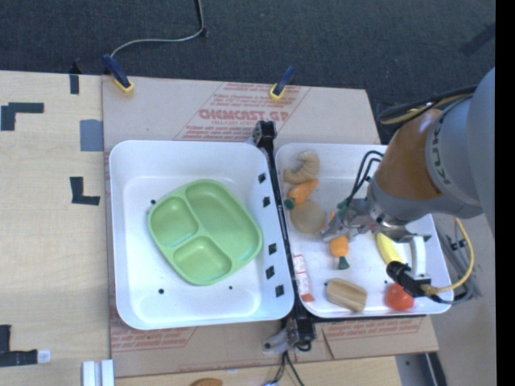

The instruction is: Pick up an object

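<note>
1. Taking the right bin (318,296) as landmark and starting at its near rim: a tan bread-like block (346,294) lies just inside that rim, long axis running roughly left to right, and a red tomato-like piece (398,297) sits near the bin's near right corner, beside a black cable end.

2. A step farther in, a small orange carrot (340,246) with a green tip lies around the middle of the bin, its long axis running near to far. This looks the likeliest thing to be picked up. A yellow banana (389,248) lies to its right, partly under the arm.

3. The gripper (344,226) hangs directly at the far end of the carrot, so the carrot lies just nearward of the fingertips, close to touching. I cannot tell how wide the tool stands; nothing is visibly held.

4. Left of the gripper sits a pale round piece (306,217), and beyond it an orange piece (301,190).

5. Farthest in, near the bin's far rim, lies a tan curled pastry (305,166).

6. Across the divider, the left bin (129,296) holds a green divided plate (204,231).

7. My judgement: a grasp would need a small shift nearward, closing across the carrot's short width.
</note>
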Controlling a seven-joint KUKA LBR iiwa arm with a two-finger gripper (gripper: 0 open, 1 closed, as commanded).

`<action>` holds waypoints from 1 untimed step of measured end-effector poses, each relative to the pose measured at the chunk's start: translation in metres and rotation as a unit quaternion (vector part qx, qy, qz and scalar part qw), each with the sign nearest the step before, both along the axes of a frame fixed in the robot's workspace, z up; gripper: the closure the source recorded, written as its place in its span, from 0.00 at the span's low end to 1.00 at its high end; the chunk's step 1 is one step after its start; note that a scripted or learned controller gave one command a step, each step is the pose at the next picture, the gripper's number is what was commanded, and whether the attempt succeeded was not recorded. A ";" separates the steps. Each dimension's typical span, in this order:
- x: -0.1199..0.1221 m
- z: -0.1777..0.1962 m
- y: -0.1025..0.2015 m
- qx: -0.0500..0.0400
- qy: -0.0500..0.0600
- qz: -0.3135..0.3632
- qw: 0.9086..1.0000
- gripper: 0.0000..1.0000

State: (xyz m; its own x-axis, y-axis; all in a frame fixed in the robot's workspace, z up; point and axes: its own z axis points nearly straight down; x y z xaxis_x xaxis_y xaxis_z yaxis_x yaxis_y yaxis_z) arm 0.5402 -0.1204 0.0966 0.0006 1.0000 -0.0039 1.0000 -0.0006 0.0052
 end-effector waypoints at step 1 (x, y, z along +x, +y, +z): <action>-0.024 0.088 0.088 0.002 0.003 0.002 1.000 1.00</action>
